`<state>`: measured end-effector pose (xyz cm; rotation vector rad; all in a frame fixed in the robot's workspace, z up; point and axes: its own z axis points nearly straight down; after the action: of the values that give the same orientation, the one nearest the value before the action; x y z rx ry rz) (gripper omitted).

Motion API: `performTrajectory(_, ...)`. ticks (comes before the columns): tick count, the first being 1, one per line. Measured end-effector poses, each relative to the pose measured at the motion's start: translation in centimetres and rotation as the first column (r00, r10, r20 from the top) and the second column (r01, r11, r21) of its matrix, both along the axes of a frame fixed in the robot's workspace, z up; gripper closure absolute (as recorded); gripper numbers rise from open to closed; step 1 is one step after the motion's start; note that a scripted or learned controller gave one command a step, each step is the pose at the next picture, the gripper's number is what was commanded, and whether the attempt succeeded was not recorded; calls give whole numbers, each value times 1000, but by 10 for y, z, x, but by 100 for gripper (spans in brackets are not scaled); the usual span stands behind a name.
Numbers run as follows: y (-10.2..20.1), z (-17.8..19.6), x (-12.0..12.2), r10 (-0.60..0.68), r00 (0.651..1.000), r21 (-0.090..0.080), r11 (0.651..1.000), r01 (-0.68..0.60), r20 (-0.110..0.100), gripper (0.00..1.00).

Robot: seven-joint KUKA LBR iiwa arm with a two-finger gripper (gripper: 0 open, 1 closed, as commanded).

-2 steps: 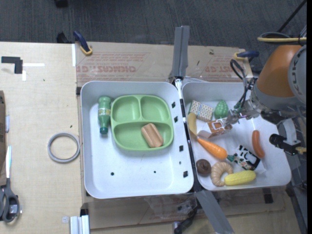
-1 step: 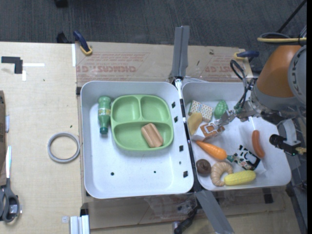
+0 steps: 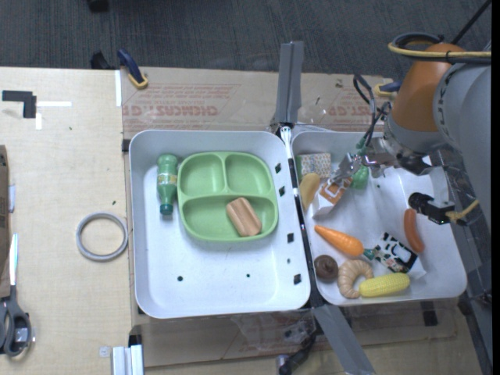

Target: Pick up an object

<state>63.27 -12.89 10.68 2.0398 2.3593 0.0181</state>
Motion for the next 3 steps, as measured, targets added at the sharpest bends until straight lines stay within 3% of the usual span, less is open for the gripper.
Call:
performTrajectory(1, 6, 0, 32, -54, 999, 0, 999, 54, -3, 0)
performTrajectory(3, 0, 0, 34, -122, 992, 7, 992, 122, -3, 0)
